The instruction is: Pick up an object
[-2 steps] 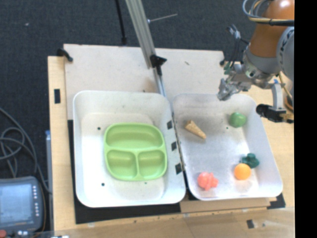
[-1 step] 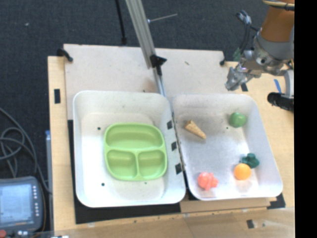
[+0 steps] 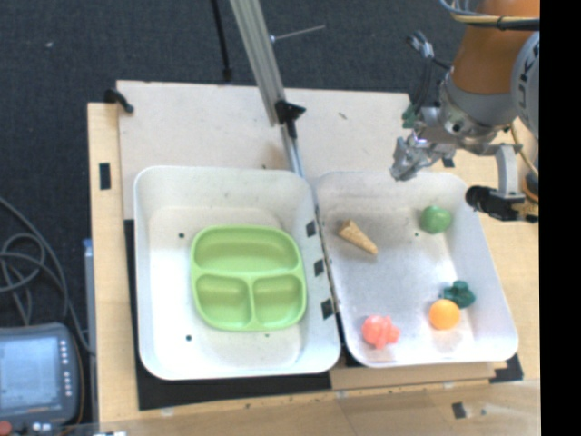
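Observation:
The right bin (image 3: 472,243) holds several small items. A tan cone-shaped piece (image 3: 359,237) lies near its left wall. A green ball (image 3: 436,219) rests at the far right. An orange ball (image 3: 444,314) sits next to a dark green piece (image 3: 459,292) on the right side, and a red-pink lumpy toy (image 3: 380,331) lies near the front edge. My gripper (image 3: 406,168) hangs above the bin's back rim, up and left of the green ball, with nothing seen between its fingers.
The left bin (image 3: 163,243) contains a light green divided plate (image 3: 247,276). A slanted metal pole (image 3: 263,62) rises from behind the bins' shared edge. Bare wooden bench (image 3: 200,121) lies behind the bins.

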